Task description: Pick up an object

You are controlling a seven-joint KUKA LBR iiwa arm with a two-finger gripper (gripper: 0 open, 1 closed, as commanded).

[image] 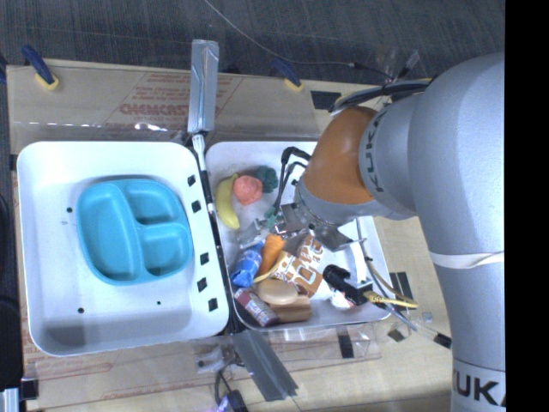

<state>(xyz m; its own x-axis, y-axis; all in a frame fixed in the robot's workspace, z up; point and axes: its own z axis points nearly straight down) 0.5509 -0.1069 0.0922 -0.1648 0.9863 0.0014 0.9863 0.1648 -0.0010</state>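
Reaching down into the right bin, my hand is low over the clutter, and honestly I can't tell whether it has closed on anything. Right by it sit an orange piece, a blue bottle and a patterned packet; a yellow banana lies by the divider. I'd call this the grab step, so next comes a clean lift. The left bin holds a blue tray.

White letters reading "KUKA", cut off by the frame, stand low on the big grey robot arm, and faint red print on the brown cardboard sheet behind the bins seems to begin "CHEMCAS", the rest too blurred.
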